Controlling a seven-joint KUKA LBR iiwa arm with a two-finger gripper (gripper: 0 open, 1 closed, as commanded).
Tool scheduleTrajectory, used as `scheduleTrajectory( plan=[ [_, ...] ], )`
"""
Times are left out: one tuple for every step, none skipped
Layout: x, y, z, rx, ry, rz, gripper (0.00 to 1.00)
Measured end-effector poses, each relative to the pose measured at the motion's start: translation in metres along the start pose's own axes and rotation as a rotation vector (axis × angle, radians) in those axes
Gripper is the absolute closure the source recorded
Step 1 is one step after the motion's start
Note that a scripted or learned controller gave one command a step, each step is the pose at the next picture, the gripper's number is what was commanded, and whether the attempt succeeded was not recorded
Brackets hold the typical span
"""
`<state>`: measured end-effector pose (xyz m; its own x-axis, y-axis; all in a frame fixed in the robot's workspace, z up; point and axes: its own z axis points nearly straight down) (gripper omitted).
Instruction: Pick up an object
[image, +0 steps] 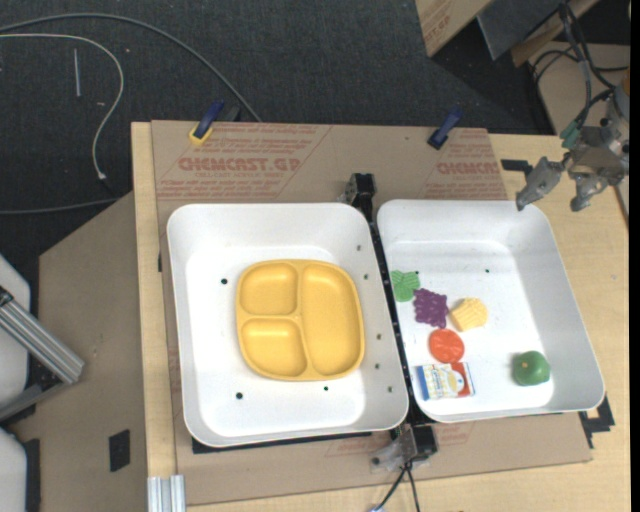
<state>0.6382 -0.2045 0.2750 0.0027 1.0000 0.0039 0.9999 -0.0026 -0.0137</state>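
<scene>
Dark grey carpet surrounds a bench topped with a sheet of printed cardboard, held at its far edge by two blue clamps. A thin white cable loops across the carpet at upper left. Two shallow white bins sit side by side on the cardboard. At the upper right, the two-finger gripper hangs over the cardboard just beyond the far right corner of the right bin, tilted, with its two metal fingers spread apart and nothing between them. The left bin holds a yellow plate with three compartments, lying flat near the bin's middle. The right bin holds six small toy objects grouped toward its near left part: a green leafy piece by the left wall, a purple bunch of grapes just beside it, a yellow piece next to the grapes, a red tomato below them, a small printed carton lying flat near the front edge, and a green round fruit well apart at the right.
</scene>
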Motion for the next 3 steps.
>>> scheduleTrajectory(
  plan=[
    [0.001,0.002,-0.008,-0.013,-0.003,-0.003,0.0],
    [-0.003,0.006,0.036,-0.008,-0.002,-0.003,0.0],
    [-0.003,0.01,0.095,-0.012,-0.003,-0.004,0.0]
  ],
)
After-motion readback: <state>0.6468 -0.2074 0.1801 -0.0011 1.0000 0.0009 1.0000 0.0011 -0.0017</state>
